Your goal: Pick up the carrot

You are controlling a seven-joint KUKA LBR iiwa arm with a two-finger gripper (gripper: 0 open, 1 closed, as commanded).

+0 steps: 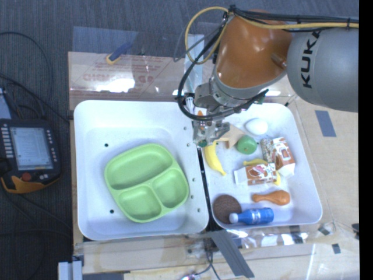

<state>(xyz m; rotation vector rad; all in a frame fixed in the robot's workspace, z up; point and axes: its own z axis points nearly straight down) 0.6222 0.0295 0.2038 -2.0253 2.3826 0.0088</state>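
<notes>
The tool (208,134) hangs over the banana (214,158), not the carrot (272,198) (well apart, lower in the right bin (306,174)); its grip I cannot tell.

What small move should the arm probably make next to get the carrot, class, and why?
Probably shift the gripper toward the front right of the right bin. It hangs near that bin's back-left corner, just above the banana, while the carrot lies near the front, beside the blue bottle and below the cartons.
</notes>
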